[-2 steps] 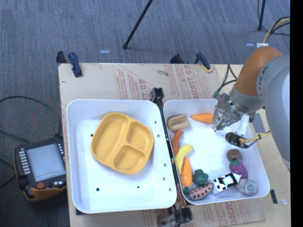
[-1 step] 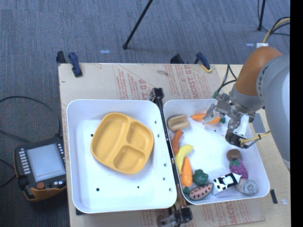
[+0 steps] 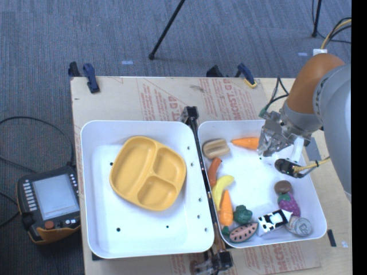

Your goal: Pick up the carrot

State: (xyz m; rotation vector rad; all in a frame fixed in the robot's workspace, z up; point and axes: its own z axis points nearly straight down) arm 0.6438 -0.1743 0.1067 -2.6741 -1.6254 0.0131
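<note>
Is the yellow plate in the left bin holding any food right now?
Empty: all three compartments of the yellow plate show bare yellow.

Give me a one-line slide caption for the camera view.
Gripper hovers beside a carrot at the far end of the toy-filled right bin; yellow tray in left bin.

Bare floor mid right bin [image 3: 252, 173]; bun [image 3: 215, 148], banana [image 3: 221, 187], broccoli [image 3: 242, 214], grapes [image 3: 288, 201] ring it.

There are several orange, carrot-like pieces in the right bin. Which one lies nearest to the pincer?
The small orange carrot piece at the far edge of the right white bin, just left of the pincer. The orange carrot by the yellow banana lies much farther away.
</note>
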